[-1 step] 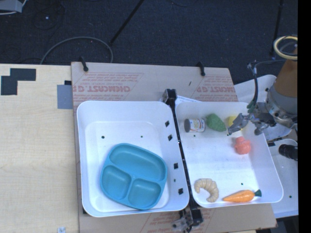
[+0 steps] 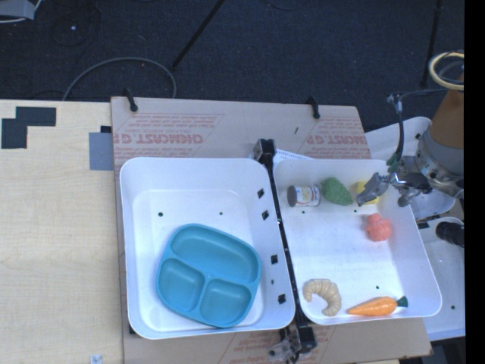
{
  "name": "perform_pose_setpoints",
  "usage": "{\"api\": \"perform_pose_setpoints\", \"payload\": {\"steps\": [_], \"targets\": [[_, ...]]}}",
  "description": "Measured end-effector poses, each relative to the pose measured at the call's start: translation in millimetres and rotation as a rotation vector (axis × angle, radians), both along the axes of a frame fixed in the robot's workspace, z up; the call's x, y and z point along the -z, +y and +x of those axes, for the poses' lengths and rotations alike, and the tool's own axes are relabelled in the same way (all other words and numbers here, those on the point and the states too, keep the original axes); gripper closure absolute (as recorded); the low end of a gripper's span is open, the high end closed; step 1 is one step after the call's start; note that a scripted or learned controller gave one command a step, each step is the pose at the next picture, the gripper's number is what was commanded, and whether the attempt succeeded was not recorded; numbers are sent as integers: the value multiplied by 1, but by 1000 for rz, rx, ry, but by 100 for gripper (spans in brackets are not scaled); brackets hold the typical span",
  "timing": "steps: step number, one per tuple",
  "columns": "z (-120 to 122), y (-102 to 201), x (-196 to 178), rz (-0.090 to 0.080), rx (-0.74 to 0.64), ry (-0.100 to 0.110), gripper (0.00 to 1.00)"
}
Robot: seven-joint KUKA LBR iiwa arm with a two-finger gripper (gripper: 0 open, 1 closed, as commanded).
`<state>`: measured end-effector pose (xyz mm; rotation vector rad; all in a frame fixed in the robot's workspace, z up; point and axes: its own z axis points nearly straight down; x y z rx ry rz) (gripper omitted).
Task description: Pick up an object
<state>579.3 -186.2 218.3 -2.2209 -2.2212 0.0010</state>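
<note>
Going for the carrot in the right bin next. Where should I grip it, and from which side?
Judging from its pose, take the carrot across its thick orange middle, coming straight down from above. It lies flat, lengthwise along the right bin's near wall, green top toward the right corner. The tool should close across its width, one finger slipping between carrot and wall; the croissant lies just left.

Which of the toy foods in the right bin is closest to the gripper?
The pink lump, lying just below the gripper. The green piece lies farther left, and the croissant and carrot lie at the bin's near edge.
</note>
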Motion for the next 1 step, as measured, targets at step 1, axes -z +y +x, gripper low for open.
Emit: {"api": "perform_pose_setpoints", "payload": {"steps": [1], "targets": [[-6,-9,56,2,1,7,0]]}}
